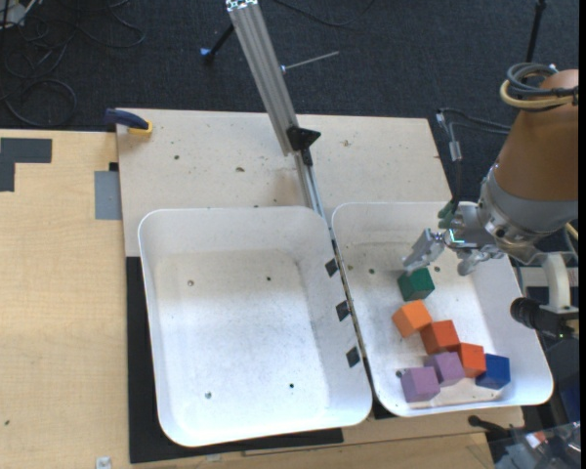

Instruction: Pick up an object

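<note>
Green block (416,283) sits in the right bin (371,225), centre right of the frame, at the top of a row of orange, purple and blue blocks running toward the lower right. Just above it hangs the gripper (447,252), fingers spread apart and holding nothing. This looks like the approach step; next it likely needs to drop straight down so the fingers straddle the green block, then close.
</note>
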